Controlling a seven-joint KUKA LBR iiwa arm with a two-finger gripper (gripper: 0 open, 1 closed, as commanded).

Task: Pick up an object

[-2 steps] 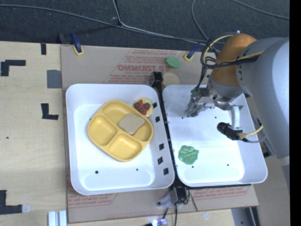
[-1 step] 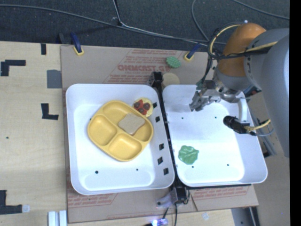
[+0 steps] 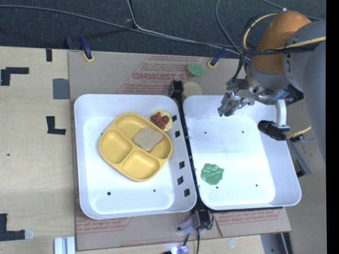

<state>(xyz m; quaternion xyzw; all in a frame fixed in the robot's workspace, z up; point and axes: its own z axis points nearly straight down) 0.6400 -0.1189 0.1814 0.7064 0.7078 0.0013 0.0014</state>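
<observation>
You are at the approach step: nothing is picked up yet. Your pincer point(image 3: 226, 109) hangs over the upper part of the right bin point(image 3: 275, 157), near its back wall, with the grey arm point(image 3: 296, 52) and its orange band reaching in above it. Nothing sits between its tips; whether they are spread or closed, I cannot tell from this slanted view, since they read as one small dark cluster.

The nearest thing to take is the green leafy piece point(image 3: 212, 173), lying flat on the floor of the right bin toward its lower left corner, well apart from the pincer and close to the wall shared with the left bin point(image 3: 87, 142). The left bin bears a yellow divided plate point(image 3: 124, 150) with a slice of bread point(image 3: 148, 138) resting in one of its compartments, and a small reddish piece point(image 3: 161, 119) at the plate's upper right edge, touching or just beside it. A small green scrap point(image 3: 194, 69) lies on the cardboard of the surface behind the bins.

For the next move, you probably need to carry the pincer forward and to the left across the right bin until it stands over the green leafy piece, then lower it with the tips apart. The piece looks low and soft, so a shallow descent may close on nothing; go right down to the bin floor, and mind the nearby dividing wall.
</observation>
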